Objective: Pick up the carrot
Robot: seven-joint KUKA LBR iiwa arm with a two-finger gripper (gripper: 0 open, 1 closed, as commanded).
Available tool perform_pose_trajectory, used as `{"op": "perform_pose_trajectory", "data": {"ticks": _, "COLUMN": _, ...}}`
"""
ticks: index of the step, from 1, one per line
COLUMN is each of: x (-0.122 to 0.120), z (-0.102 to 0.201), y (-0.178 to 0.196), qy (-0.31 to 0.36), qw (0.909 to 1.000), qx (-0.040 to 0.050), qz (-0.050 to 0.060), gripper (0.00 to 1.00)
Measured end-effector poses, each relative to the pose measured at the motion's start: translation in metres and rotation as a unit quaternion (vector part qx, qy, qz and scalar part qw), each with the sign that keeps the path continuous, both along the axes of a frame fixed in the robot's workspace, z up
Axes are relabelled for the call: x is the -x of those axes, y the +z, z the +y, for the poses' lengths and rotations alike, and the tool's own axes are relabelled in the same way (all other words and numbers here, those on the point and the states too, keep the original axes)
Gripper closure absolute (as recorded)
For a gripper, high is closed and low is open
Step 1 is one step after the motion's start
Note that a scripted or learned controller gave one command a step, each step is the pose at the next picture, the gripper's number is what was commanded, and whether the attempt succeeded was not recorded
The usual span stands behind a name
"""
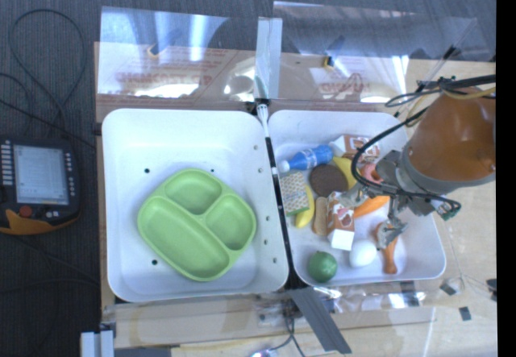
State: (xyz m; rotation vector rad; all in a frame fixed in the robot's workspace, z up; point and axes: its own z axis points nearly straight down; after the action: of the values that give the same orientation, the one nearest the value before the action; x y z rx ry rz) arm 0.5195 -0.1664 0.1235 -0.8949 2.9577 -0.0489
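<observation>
Camera view: the arm reaches in from the right over the right bin, its gripper low among the crowded food, placed for a grab. The carrot lies just left of the wrist, beside the cards and above the egg. Whether the jaws are open or closed I cannot tell. The green plate sits in the left bin, likely a drop spot.

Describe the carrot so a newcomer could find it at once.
Look in the right-hand bin, under the grey arm's gripper. The carrot lies beside a white egg-shaped item and a green lime; it alone is a bright orange, tapered stub.
</observation>
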Motion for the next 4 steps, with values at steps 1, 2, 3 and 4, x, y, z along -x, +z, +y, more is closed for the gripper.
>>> {"op": "perform_pose_trajectory", "data": {"ticks": 1, "x": -0.017, "z": -0.001, "y": -0.003, "qy": -0.052, "qw": 0.9986, "qx": -0.0031, "qz": -0.004, "gripper": 0.0}}
{"op": "perform_pose_trajectory", "data": {"ticks": 2, "x": -0.013, "z": -0.005, "y": -0.003, "qy": -0.067, "qw": 0.9977, "qx": -0.0068, "qz": -0.01, "gripper": 0.0}}
{"op": "perform_pose_trajectory", "data": {"ticks": 3, "x": -0.038, "z": -0.013, "y": -0.006, "qy": -0.135, "qw": 0.9907, "qx": -0.0057, "qz": -0.017, "gripper": 0.0}}
{"op": "perform_pose_trajectory", "data": {"ticks": 4, "x": -0.038, "z": -0.013, "y": -0.009, "qy": -0.18, "qw": 0.9835, "qx": -0.0103, "qz": -0.014, "gripper": 0.0}}
